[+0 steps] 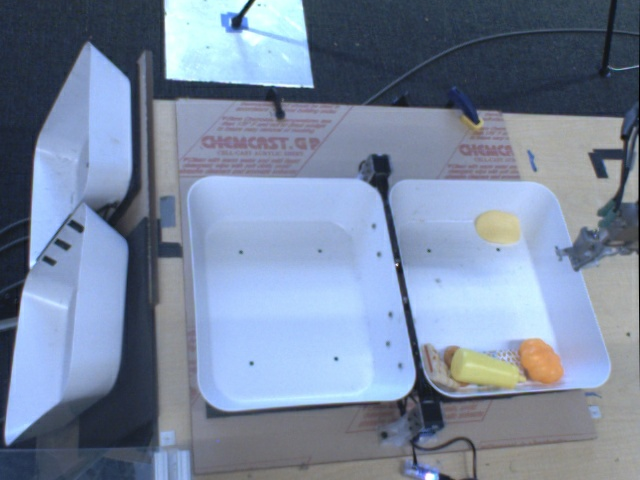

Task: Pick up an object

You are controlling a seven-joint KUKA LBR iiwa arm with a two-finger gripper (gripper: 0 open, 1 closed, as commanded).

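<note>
In the right bin (575, 298) I see a pale yellow round thing (497, 227) lying alone near the far wall, and down in the near corner a yellow long thing (483, 369) lies right beside an orange round thing (541, 361), with a small brown thing (452, 354) and a flat cracker-like thing (434, 363) pressed close on their left. The gripper (585, 251) sits at the right rim of that bin, well apart from all of them, and I see nothing in it. The left bin (290, 193) lies just beside the right one.
</note>
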